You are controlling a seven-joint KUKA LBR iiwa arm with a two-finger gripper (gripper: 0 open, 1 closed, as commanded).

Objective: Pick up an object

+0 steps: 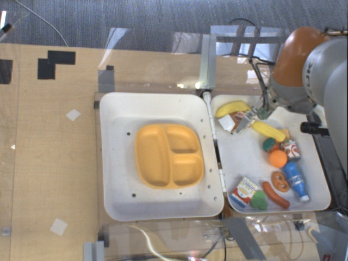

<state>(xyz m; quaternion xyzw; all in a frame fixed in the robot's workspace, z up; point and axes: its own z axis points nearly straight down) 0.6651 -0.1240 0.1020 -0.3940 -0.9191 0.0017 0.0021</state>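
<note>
L bin [117, 145]: yellow divided tray [168, 155], centred. R bin [239, 151]: banana [231, 109] top-left, corn [267, 129], orange [278, 158], blue bottle [296, 181], sausage [275, 195], small carton [246, 188] near front. End effector [251, 118] down betw banana & corn; finger opening can't tell, no obj visibly held.

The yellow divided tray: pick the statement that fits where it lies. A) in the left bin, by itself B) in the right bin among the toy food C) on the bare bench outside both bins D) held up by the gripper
A: the yellow divided tray lies flat in the left bin, while the banana and other toy food sit in the right bin.
</note>
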